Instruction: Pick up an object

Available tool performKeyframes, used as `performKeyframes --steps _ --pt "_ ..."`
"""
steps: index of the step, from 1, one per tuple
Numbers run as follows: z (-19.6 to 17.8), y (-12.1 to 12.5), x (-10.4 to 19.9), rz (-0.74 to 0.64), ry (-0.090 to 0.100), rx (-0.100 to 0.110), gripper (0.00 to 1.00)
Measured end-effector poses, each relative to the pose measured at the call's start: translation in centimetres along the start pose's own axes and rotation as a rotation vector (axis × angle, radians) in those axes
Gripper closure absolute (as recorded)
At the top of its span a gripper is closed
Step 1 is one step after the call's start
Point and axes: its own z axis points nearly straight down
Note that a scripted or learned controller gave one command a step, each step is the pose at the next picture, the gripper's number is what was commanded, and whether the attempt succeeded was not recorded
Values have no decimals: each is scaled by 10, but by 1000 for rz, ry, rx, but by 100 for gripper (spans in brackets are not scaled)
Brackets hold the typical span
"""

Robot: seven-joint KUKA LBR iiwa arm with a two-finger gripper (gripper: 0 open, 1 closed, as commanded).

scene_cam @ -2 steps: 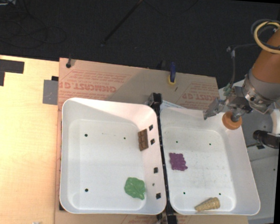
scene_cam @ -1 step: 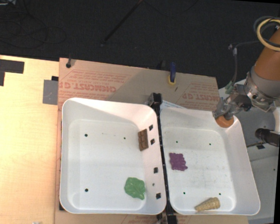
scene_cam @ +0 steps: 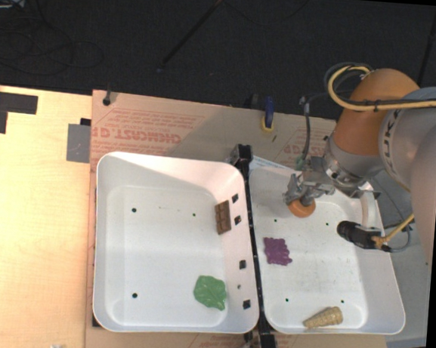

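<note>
My gripper hangs over the back of the right bin, directly above a small orange round object whose top it hides. Whether the orange object is gripped or only lies under the gripper is not visible. Also in the right bin are a purple crumpled piece near the middle and a beige cone at the front. The left bin holds a brown block against its right wall and a green lump near the front.
The divider where the two bins meet runs just left of the purple piece. Brown cardboard lies behind the bins and a pale wooden bench top lies to the left. The arm fills the upper right.
</note>
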Motion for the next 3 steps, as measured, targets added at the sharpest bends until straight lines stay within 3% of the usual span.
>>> performKeyframes --steps 1,2,3 --pt "-48 3 61 -2 -3 -14 100" --pt "-92 2 81 0 -4 -14 100" --pt "-104 1 87 1 -4 -12 100"
